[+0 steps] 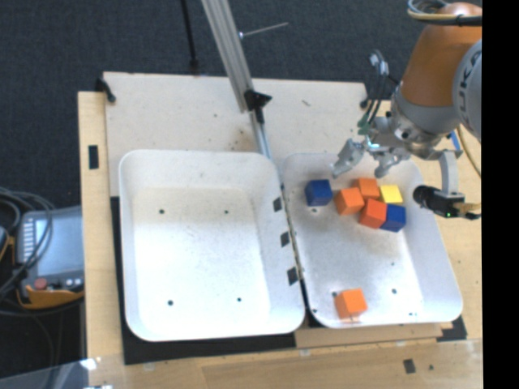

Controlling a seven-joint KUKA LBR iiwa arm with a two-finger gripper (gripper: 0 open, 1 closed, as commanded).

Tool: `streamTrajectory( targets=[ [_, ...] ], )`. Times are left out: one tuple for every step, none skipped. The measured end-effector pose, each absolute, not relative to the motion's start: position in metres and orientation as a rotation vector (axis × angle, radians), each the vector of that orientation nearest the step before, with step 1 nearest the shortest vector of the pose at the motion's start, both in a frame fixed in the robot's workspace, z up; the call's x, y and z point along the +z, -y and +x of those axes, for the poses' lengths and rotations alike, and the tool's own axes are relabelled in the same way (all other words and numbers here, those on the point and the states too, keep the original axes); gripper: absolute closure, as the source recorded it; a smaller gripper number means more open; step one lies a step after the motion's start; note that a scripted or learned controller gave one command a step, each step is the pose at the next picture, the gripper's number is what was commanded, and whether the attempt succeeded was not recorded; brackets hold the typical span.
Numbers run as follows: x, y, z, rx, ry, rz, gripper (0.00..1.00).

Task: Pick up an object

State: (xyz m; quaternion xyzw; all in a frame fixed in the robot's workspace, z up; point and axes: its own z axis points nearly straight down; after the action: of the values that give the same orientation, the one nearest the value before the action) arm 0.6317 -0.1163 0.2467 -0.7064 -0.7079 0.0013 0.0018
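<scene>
A: How far along is the pick?

B: By my reading, hardly started. The gripper [365,163] hangs in the upper right of the frame, over the top edge of the right bin [422,294], with its two fingers [347,159] spread apart and nothing between them.

A: So no object is lifted?

B: None that I can see. Every block lies on the bin floor. A cluster sits just below the gripper: an orange block [350,200], a second orange block [369,187] behind it, a yellow block [391,194], a red-orange block [374,213] and a blue block [395,217], all touching or nearly so. A separate blue block [319,192] rests a little to their left, near the bin's left wall.

A: Anything else in there?

B: One lone orange block [351,302] at the bottom of the right bin, well apart from the rest. The left bin [134,217] shows only its speckled floor.

A: What is left, then?

B: I judge the whole grasp remains: descend onto one block, close on it, raise it. The separate blue block looks the easier target, since the cluster is crowded.
</scene>
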Motion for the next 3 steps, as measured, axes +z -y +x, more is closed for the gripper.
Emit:
streamTrajectory(
  targets=[
    [0.250, 0.116, 0.633, -0.001, 2.225, -2.219, 0.00],
    [0.187, 0.116, 0.634, 0.007, 2.219, -2.221, 0.00],
    [0.140, 0.112, 0.626, 0.006, 2.218, -2.223, 0.00]
  ],
)
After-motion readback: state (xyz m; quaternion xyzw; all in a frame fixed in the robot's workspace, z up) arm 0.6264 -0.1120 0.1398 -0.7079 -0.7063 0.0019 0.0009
